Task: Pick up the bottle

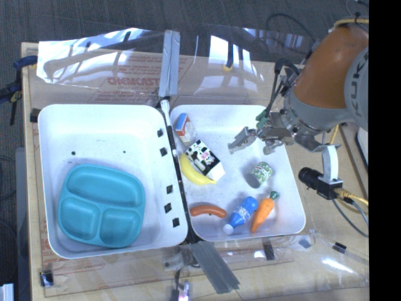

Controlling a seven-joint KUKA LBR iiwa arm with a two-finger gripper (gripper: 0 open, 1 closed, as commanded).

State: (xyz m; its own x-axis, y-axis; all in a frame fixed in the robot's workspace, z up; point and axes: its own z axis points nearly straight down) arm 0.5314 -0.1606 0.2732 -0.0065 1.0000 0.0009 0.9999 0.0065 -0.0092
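The bottle (242,213) is small and blue with a white cap. It lies on its side near the front of the right bin (285,168), between a sausage and a carrot. My gripper (255,143) hovers over the back half of the same bin, well behind the bottle. Its fingers (240,140) are spread open and hold nothing. The grey arm with its orange band reaches in from the right.
In the right bin lie a carrot (264,211), a sausage (207,211), a banana (195,173), a cow-patterned box (204,157), a small carton (182,125) and a greenish can (262,172). A teal divided tray (100,204) sits in the left bin (94,130).
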